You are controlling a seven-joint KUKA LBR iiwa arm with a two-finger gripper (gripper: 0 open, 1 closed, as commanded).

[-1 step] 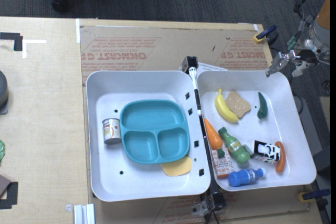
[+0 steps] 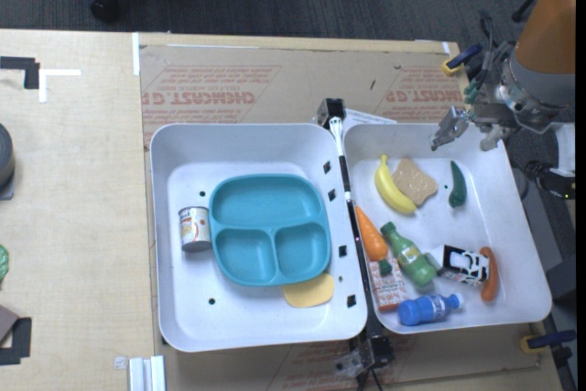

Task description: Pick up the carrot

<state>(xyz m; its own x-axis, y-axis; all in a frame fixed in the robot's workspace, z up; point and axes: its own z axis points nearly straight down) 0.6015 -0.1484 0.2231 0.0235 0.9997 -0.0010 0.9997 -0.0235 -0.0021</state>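
The orange carrot [image 2: 370, 233] lies in the right bin [image 2: 522, 224] against its left wall, pointing down and right, next to a green bottle [image 2: 411, 257]. My gripper [image 2: 469, 132] hangs over the bin's far edge, well up and to the right of the carrot. Its two fingers stand apart with nothing between them.
The right bin also holds a banana [image 2: 394, 189], a slice of bread [image 2: 417, 182], a green pepper [image 2: 457, 185], a sausage [image 2: 490, 274], a blue bottle [image 2: 427, 309] and a small carton [image 2: 467, 263]. The left bin [image 2: 174, 288] holds a teal divided plate [image 2: 271, 228], a can [image 2: 194, 228] and a yellow chip [image 2: 309, 291].
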